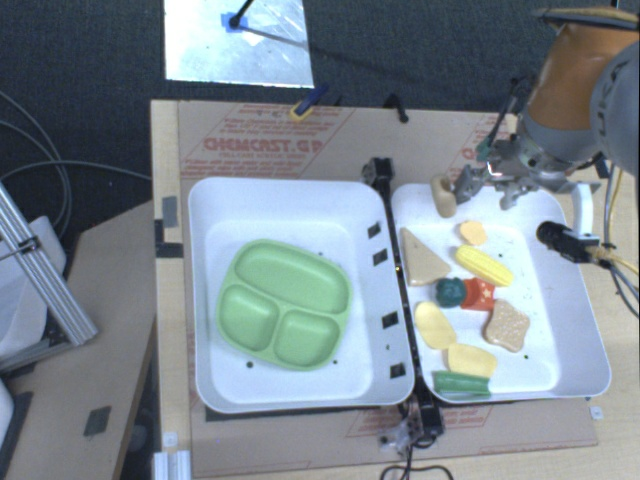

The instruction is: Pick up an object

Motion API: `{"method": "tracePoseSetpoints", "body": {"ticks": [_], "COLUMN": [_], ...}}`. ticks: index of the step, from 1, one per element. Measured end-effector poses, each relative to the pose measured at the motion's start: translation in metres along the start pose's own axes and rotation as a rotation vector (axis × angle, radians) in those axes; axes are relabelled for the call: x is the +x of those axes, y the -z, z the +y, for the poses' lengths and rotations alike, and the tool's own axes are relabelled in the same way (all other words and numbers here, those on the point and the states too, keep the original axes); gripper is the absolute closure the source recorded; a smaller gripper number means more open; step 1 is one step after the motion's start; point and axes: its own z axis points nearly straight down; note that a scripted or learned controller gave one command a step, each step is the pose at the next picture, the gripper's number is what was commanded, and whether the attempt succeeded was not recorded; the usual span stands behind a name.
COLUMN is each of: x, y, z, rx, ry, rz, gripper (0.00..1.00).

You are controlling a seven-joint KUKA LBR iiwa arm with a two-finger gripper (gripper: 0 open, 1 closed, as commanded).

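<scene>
The right bin (575, 353) holds several toy foods: a tan wedge (423, 258), an orange piece (473, 233), a yellow corn cob (484, 265), a teal lump (451, 291), a red piece (479, 295), a slice of toast (507, 326), pale yellow pieces (434, 324) and a green bean (461, 383). A small tan item (443, 196) stands at that bin's far left corner. My gripper (487, 190) hangs over the bin's far edge, just right of the tan item. Its fingers are spread apart, with nothing between them.
The left bin (215, 208) holds a green divided plate (285, 305). A black clip strip (392, 268) runs between the two bins. The arm's orange band (570, 63) and grey wrist fill the upper right. A black fitting (560, 238) hangs over the right bin's right side.
</scene>
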Motion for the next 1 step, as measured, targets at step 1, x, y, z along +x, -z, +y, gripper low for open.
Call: {"method": "tracePoseSetpoints", "body": {"ticks": [1], "x": [-0.0613], "y": [-0.0849], "z": [-0.0249], "rx": [0.006], "ry": [-0.007], "rz": [0.000], "gripper": [0.00]}}
